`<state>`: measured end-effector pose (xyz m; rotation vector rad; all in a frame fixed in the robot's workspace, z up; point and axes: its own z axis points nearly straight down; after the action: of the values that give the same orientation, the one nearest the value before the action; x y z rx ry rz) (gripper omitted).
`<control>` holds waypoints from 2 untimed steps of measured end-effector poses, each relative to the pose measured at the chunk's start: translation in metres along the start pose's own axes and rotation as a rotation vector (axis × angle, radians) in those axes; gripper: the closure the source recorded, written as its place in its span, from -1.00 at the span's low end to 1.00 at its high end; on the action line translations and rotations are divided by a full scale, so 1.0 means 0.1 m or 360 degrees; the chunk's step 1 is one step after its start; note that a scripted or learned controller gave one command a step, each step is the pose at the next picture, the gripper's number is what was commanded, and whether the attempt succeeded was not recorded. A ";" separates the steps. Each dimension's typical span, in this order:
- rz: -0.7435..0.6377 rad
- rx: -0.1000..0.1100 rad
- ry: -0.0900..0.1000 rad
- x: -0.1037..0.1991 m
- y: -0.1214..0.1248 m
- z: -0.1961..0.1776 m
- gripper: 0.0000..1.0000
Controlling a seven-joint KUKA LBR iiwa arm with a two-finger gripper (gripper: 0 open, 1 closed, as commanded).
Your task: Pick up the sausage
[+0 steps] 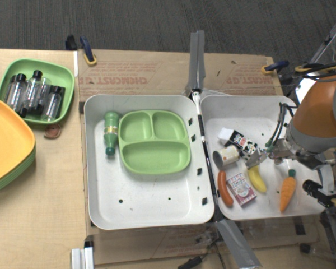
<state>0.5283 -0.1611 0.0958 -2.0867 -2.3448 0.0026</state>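
Item: red-orange plastic sausage [225, 189], right white bin [269, 104], against its left wall, touching a pink carton [241, 188]. Metal gripper [256, 159]: over the yellow banana [257, 179]; opening indiscernible. Advice: straddle sausage crosswise, avoiding carton.

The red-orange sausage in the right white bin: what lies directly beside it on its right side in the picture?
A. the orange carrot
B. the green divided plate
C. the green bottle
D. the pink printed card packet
D: the red-orange sausage lies at the right bin's left wall, with the pink printed card packet right next to it.
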 end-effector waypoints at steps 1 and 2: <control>0.0104 0.0000 0.0000 -0.13 -0.39 0.05 -1.00; 0.0385 0.0000 0.0016 -0.48 -0.01 0.05 -1.00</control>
<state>0.5327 -0.2084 0.0909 -2.3490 -2.0710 -0.0079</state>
